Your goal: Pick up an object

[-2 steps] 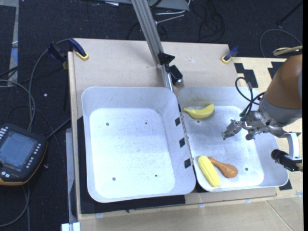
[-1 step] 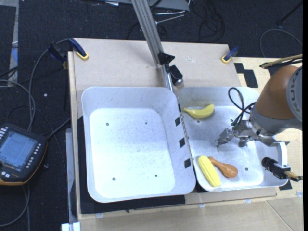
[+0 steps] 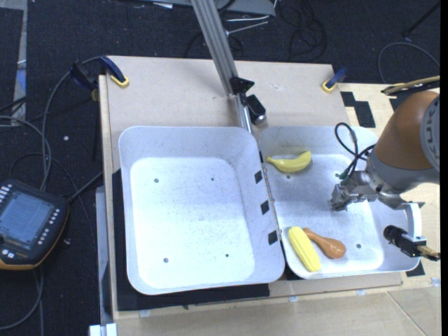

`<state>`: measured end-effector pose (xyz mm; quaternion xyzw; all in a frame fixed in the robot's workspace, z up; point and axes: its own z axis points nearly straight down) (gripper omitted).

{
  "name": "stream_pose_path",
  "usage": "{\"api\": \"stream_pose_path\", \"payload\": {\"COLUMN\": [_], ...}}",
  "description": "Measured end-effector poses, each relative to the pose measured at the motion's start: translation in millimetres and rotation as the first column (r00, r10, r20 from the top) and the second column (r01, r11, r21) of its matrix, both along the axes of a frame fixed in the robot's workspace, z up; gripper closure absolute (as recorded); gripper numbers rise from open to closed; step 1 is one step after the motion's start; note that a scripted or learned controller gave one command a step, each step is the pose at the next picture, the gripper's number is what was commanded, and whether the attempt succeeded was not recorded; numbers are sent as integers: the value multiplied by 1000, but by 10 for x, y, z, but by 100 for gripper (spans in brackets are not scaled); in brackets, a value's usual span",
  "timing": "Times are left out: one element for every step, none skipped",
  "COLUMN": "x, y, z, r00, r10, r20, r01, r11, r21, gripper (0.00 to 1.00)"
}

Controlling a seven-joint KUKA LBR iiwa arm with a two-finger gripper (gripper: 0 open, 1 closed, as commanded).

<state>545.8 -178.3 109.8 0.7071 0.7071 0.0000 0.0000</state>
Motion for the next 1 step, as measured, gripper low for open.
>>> {"api": "stream_pose_path", "payload": {"x": [5], "y": [96], "z": [483], "r00": [1000], "r10": [1], "r20": [4], "r01": [-1], "r11": [1000], "r21": [-1], "gripper": [100]}}
